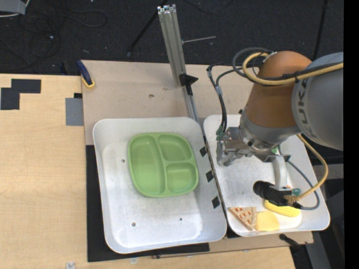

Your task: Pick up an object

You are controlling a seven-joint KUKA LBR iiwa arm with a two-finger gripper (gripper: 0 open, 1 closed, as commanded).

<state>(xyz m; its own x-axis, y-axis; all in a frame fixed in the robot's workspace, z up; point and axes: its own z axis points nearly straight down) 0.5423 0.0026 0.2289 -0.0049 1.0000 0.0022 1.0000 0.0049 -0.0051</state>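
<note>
The divided plate was pale green against its white bin. In the other white bin lay a yellow corn cob, a yellow block and an orange-brown waffle-patterned wedge. The bench was light wood.

The arm is grey, with dark "KUKA" lettering partly visible on its casing. An orange band, rounded and glossy, sits above the wrist. Yellow and black cables loop over the band at 12 o'clock. The metal pincer is silver-grey, with more cables trailing toward 5 o'clock.
</note>
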